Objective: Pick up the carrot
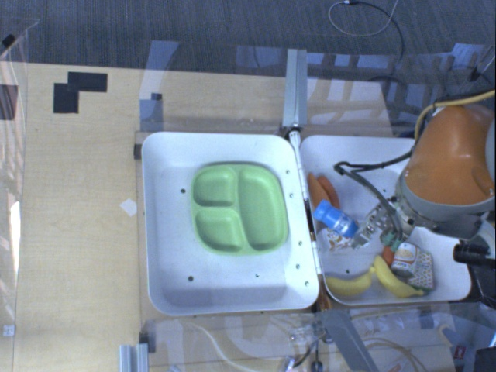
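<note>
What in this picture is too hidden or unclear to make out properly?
- Gripper, camera view: small and blurred; its jaws' state is unreadable.
- Carrot: its lower end is behind the blue bottle.
- Right bin: the arm hides its right part.
- Small carton: label too small to read.

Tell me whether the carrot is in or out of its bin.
In. The carrot lies flat in the right bin, near its left wall, apart from the gripper.

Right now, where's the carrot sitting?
The carrot lies in the right bin, against its left wall near the divider, just above the blue bottle and left of the gripper.
</note>
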Robot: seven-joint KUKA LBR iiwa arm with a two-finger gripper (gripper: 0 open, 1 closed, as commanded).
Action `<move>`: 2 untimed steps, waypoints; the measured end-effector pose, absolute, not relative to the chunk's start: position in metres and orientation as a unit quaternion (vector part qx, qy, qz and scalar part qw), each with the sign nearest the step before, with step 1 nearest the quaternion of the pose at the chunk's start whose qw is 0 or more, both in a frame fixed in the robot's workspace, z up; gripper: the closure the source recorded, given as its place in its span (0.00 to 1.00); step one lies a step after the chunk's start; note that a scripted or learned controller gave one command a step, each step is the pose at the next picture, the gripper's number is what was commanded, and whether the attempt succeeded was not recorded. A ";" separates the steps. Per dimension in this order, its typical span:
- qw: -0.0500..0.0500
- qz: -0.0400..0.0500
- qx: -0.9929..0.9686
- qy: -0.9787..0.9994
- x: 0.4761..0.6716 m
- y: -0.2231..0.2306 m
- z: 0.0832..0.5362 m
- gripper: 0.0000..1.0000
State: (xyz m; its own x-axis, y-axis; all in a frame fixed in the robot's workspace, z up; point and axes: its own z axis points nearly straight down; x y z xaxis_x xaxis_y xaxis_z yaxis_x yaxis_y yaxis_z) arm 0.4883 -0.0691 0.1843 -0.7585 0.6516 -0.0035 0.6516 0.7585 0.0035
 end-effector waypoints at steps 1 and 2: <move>0.005 0.000 0.274 0.962 0.505 -0.165 0.196 1.00; 0.007 -0.001 0.121 0.993 0.521 -0.206 0.214 1.00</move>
